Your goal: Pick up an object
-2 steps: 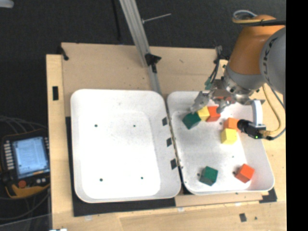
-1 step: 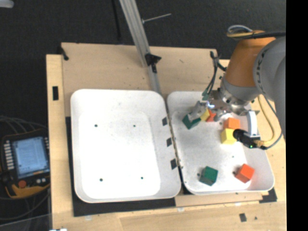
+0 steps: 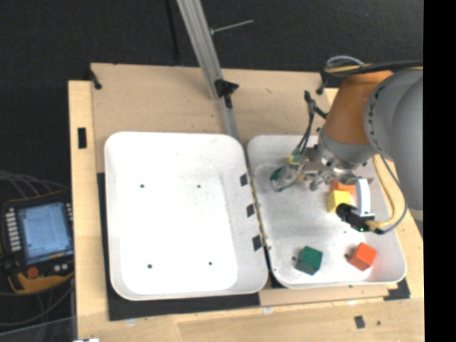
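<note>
My gripper point(image 3: 286, 177) hangs low over the upper left part of the right bin point(image 3: 285, 148), under the grey wrist and its orange band. A small greenish shape sits at its tip; I cannot tell whether it is an object or part of the tool. A yellow block point(image 3: 338, 199) lies just right of the gripper, partly covered by the wrist's hardware. A green block point(image 3: 308, 260) rests near the bin's front edge. To its right, in the front right corner, is an orange block point(image 3: 362, 256).
The left bin point(image 3: 142, 148) sits beside the right one, with a row of black clips point(image 3: 251, 209) along the divide. A slanted metal pole point(image 3: 203, 41) rises behind the bins. A tablet-like pendant point(image 3: 39, 234) lies off the bench at left.
</note>
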Available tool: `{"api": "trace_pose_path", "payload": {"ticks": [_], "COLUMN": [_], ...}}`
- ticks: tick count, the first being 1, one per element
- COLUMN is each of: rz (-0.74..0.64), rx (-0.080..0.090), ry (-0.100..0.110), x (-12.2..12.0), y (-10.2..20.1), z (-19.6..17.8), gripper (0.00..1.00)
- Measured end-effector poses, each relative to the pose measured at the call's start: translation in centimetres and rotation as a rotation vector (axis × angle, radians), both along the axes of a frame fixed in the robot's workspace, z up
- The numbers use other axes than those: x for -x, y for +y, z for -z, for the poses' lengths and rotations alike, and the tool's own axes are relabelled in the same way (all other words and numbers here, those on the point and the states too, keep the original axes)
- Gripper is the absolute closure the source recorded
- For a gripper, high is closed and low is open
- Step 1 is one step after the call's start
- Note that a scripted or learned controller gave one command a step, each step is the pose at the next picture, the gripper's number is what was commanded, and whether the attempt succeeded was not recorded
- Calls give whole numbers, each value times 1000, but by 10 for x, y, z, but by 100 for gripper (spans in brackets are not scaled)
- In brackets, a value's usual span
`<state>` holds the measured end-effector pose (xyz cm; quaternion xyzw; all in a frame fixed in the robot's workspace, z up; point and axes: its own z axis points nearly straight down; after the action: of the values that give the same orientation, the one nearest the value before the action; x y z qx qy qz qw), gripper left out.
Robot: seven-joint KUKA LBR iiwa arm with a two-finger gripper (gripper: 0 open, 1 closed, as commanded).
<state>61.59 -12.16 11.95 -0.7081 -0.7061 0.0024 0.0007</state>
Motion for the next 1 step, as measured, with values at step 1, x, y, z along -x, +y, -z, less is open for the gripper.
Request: {"api": "trace_pose_path", "payload": {"ticks": [1], "rz": [5], "rx": [-4], "ry": [-8], "x": [-2], "y": [1], "z": [-14], "gripper": [100]}}
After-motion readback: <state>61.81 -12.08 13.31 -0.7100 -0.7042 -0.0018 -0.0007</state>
